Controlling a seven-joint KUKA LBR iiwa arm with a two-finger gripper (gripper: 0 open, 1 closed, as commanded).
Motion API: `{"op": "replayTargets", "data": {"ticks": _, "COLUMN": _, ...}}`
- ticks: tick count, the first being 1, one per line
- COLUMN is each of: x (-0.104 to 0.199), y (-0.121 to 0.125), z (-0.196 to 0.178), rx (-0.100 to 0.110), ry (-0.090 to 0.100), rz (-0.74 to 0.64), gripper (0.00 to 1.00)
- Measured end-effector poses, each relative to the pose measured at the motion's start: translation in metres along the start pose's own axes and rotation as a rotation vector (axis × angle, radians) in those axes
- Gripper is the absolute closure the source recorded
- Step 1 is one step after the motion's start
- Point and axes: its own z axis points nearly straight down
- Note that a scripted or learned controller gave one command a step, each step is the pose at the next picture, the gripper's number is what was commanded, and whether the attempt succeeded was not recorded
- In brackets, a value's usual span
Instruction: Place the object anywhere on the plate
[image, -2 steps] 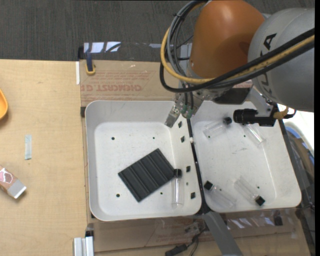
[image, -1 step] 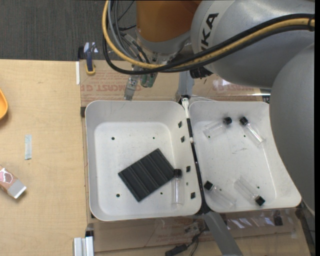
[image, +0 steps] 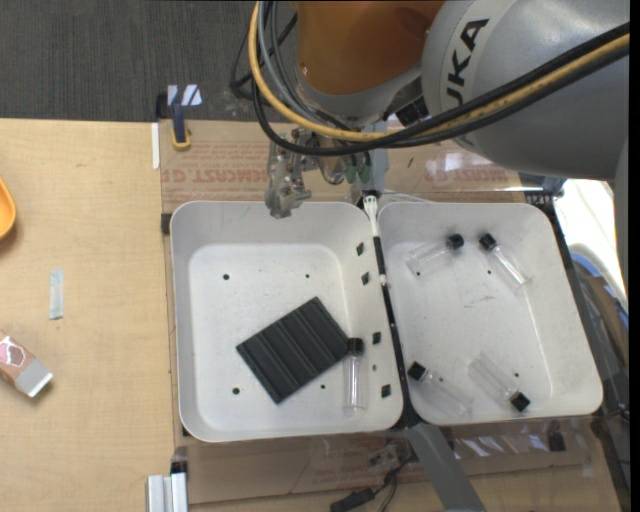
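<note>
Looming closest, the grey KUKA arm hangs over both bins' far edge. Its end effector hovers above the left bin's rim, gripping nothing. A black ribbed plate lies there, one clear black-capped vial touching its right corner. Four more vials are scattered in the right bin.

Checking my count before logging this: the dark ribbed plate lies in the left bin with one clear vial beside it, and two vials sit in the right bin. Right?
Not quite. The camera view shows four clear vials in the right bin, not two. The rest holds: the dark ribbed plate lies in the left bin, one vial beside it.
</note>
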Motion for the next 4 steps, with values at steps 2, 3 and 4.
{"op": "replayTargets", "data": {"ticks": 2, "x": 0.009, "y": 0.030, "z": -0.055, "rx": -0.002, "ry": -0.001, "rz": -0.788, "gripper": 1.00}}
{"op": "replayTargets", "data": {"ticks": 3, "x": 0.021, "y": 0.025, "z": -0.001, "rx": -0.002, "ry": 0.001, "rz": -0.896, "gripper": 1.00}}
{"op": "replayTargets", "data": {"ticks": 4, "x": 0.021, "y": 0.024, "z": -0.001, "rx": -0.003, "ry": 0.000, "rz": -0.897, "gripper": 0.00}}
